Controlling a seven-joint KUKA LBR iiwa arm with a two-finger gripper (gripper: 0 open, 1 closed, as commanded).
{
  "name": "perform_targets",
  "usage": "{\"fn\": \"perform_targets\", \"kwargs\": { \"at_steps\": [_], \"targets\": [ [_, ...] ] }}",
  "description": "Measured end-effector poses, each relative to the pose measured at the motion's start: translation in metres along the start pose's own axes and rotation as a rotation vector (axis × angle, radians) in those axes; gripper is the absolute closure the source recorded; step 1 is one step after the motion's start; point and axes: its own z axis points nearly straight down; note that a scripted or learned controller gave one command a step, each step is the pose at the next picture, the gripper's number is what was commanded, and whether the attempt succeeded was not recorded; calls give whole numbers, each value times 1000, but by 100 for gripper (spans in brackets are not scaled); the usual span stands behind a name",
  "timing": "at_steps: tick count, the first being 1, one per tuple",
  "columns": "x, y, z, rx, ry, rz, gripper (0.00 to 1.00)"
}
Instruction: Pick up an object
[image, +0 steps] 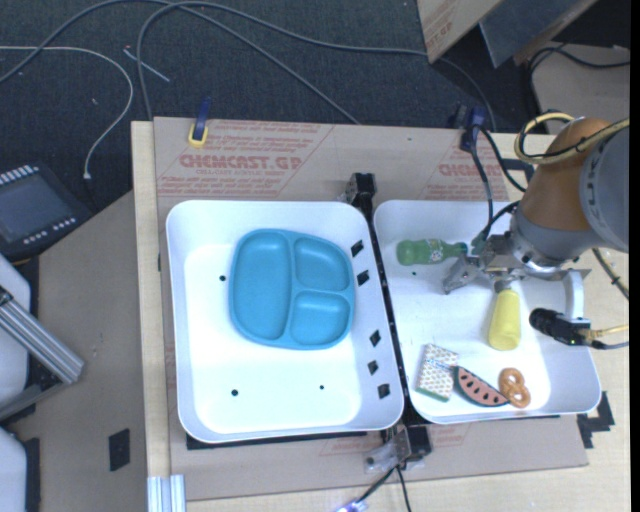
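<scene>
The gripper's metal fingers are spread apart over the right white bin, gripping nothing. A green plastic bottle lies just beside them, a yellow plastic cylinder below. In the left bin rests a blue divided plate.

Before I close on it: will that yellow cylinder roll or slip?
The yellow cylinder lies on its side on the right bin's flat floor, so a nudge would likely roll it. Its smooth, rounded surface may slip from the pincer. It looks like a light plastic toy.
</scene>
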Motion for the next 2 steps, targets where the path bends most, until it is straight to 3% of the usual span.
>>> {"fn": "perform_targets", "kwargs": {
  "at_steps": [1,2],
  "targets": [
    [0,1,-13,-5,0,0,100],
    [-6,-2,-75,-11,-4,1,100]
  ]
}}
